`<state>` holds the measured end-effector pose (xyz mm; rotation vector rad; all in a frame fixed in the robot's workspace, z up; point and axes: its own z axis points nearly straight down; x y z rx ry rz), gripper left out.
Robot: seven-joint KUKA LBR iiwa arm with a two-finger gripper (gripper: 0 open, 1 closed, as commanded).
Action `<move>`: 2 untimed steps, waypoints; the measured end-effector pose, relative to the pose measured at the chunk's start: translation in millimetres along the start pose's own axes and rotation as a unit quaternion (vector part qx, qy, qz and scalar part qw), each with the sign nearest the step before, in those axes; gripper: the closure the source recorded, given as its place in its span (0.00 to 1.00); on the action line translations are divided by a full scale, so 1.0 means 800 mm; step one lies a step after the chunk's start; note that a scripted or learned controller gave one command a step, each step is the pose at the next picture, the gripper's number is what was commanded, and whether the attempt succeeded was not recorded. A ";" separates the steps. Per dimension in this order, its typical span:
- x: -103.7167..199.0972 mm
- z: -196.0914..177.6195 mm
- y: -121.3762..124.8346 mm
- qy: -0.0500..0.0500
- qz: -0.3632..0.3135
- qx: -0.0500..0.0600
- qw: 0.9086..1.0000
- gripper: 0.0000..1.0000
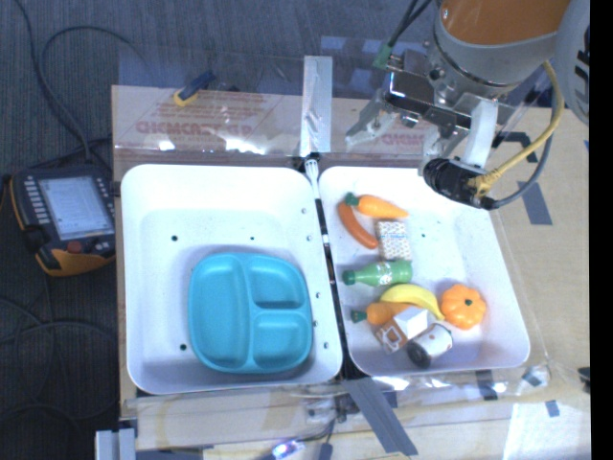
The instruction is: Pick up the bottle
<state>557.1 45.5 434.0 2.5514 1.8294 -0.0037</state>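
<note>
Hovering: gripper above right bin, fingers spread, empty. Bottle lying flat between box and banana; descend centred, pinch across body.

Dark carpet floor, trailing cables

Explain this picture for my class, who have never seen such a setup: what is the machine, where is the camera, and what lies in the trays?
One camera looks down at a slant on a bench. The grey and orange robot arm reaches in from the right, hanging above the right bin. That bin holds a green bottle, two carrots, a banana, a small pumpkin and a few other toys. The left bin holds a blue divided plate. Nothing is visibly held.
</note>
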 end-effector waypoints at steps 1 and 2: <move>0.000 -0.011 0.001 -0.002 0.000 0.000 1.000 1.00; 0.139 0.109 -0.029 0.000 0.089 0.002 0.996 1.00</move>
